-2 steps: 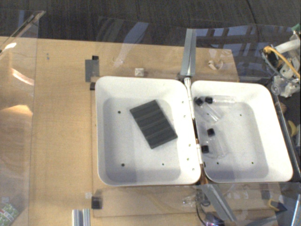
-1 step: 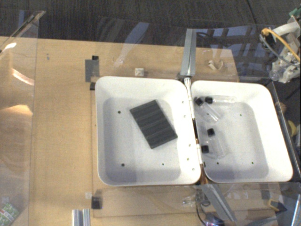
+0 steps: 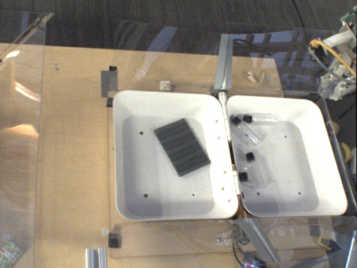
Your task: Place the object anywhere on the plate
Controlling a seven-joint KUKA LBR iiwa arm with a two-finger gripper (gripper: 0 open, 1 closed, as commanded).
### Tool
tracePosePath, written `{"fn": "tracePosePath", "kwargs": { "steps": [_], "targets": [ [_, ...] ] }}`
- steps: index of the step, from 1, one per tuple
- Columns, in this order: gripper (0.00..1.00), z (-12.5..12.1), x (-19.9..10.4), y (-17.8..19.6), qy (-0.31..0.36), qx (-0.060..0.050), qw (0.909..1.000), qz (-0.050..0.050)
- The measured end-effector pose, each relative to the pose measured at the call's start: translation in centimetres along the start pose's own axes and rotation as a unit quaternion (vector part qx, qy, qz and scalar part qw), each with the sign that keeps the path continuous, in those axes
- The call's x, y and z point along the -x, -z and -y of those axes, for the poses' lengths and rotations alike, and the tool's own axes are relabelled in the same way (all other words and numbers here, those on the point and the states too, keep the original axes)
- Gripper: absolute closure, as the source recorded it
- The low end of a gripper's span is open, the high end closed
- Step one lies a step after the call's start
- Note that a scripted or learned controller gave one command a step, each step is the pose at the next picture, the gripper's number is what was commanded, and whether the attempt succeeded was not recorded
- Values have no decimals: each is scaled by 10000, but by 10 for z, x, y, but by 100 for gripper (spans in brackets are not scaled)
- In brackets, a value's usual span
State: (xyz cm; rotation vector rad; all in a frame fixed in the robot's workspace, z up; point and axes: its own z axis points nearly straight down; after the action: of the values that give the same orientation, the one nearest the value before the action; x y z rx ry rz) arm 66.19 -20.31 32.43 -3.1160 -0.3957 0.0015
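Up at the view's right edge, the gripper (image 3: 336, 81) sits just beyond the far right corner of the right bin (image 3: 312, 202), with little of the arm showing behind it. It is tilted and lies partly out of view, and whether it is wide or narrow cannot be told. Nothing can be seen held in it.

Below it and to its left, inside the right bin, several black-capped clear tubes (image 3: 262, 118) lie scattered along the side farthest from the gripper. Farther left again, well apart from the gripper, the dark grey ribbed plate (image 3: 182, 147) lies flat and askew in the middle of the left bin (image 3: 134, 200). It carries no tube.

A printed scrap (image 3: 6, 253) at the bench's (image 3: 67, 161) far lower-left corner is too small to read.
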Motion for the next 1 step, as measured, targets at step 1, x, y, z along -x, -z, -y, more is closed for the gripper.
{"fn": "tracePosePath", "kwargs": {
  "steps": [1],
  "targets": [
    [100, 2, 6, 6, 37, 2, 10000, -4]
  ]
}}
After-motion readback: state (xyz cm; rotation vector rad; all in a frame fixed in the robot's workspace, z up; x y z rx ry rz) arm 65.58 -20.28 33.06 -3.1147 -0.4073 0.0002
